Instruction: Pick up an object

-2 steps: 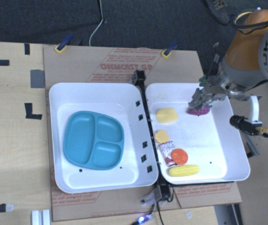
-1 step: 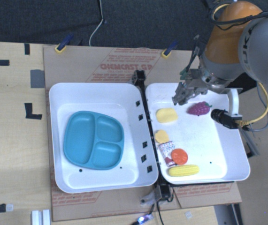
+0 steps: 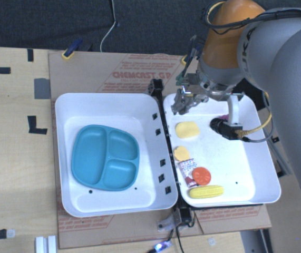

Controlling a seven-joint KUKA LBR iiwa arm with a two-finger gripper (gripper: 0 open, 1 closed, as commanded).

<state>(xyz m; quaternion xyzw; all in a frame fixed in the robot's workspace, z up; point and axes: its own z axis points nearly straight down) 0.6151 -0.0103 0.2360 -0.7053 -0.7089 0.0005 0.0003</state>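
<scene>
My gripper (image 3: pixel 180 107) hangs over the back left part of the right bin (image 3: pixel 250 162), just above and behind a pale yellow bun-shaped piece (image 3: pixel 187 129). Nothing shows between its fingers. Further forward in the same bin lie a small yellow-orange piece (image 3: pixel 181 153), a red-and-white packet (image 3: pixel 187 172), a red tomato-like round (image 3: pixel 202 175) and a yellow corn cob (image 3: pixel 206 192) near the front edge.
The left bin (image 3: pixel 66 115) holds a blue divided plate (image 3: pixel 106 157). Black clips run along the wall between the two bins (image 3: pixel 163 146). Both bins rest on a cardboard sheet (image 3: pixel 134 73) on the wooden bench.
</scene>
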